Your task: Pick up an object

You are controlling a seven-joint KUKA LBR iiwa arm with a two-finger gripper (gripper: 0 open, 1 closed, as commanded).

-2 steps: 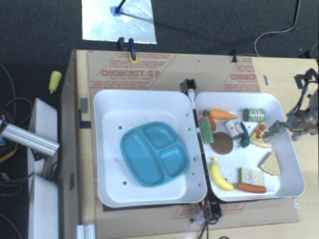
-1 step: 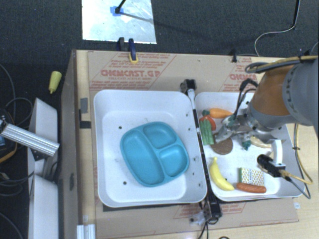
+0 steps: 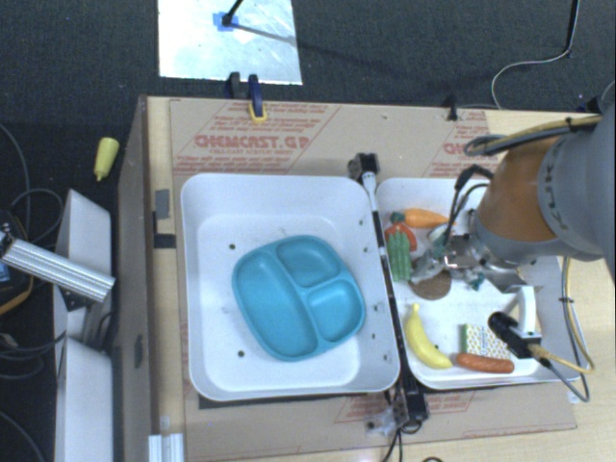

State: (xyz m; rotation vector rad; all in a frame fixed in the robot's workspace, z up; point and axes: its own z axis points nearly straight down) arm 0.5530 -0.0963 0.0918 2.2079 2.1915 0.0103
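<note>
gripper [image 3: 445,263]: we've got it low over the right bin [image 3: 549,373], around the middle of the bin's left half. Whether it's released or clenched, we honestly can't tell; the wrist and cabling cover that part.

closest object: a brown rounded thing [image 3: 430,285], touching or just under the tool on the side toward the bin's near edge. Can't name it better than that.

also close: green vegetable [image 3: 398,255] hard against the bin's left wall, long axis running far-to-near along that wall, just left of the tool. Carrot [image 3: 423,218] sits in the far left corner, lying crosswise.

further off: banana [image 3: 423,338] by the near left corner, then a sponge [image 3: 475,339] and a red chili [image 3: 484,362] along the near edge.

left bin [image 3: 217,219]: holds a blue divided plate [image 3: 298,296], well apart from the tool.

our read: the brown thing looks like the target, since the tool only needs to go about straight down.

worry: the green vegetable is crowding that spot, so a finger could land on it.
</note>
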